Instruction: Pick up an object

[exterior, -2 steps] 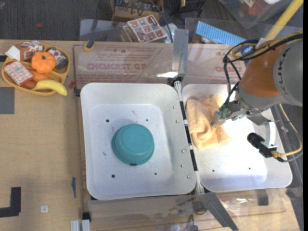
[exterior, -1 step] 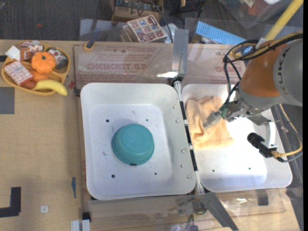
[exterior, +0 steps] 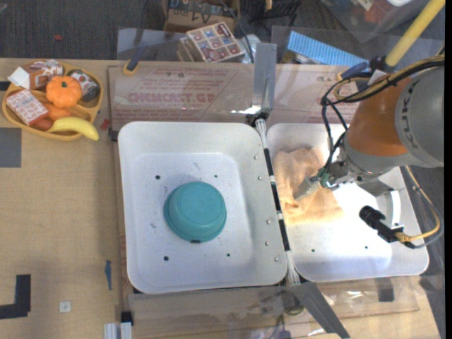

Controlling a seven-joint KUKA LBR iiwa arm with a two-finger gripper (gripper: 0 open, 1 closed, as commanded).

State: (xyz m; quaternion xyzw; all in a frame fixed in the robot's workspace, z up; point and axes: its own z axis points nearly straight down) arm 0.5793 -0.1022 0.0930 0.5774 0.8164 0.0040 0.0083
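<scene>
The gripper [exterior: 305,189] reaches down into the right bin [exterior: 367,260] and meets a pale peach, crumpled cloth [exterior: 304,171] lying against that bin's left wall. Whether the gripper is apart or together cannot be told from this angle. The grey arm [exterior: 395,129] with its orange band enters from the right. An upturned teal bowl [exterior: 195,211] sits in the left bin [exterior: 141,161]. On the surface [exterior: 56,224], far left, a yellow dish [exterior: 49,104] holds toy food.

Faint, unreadable red lettering on cardboard [exterior: 180,94]
</scene>
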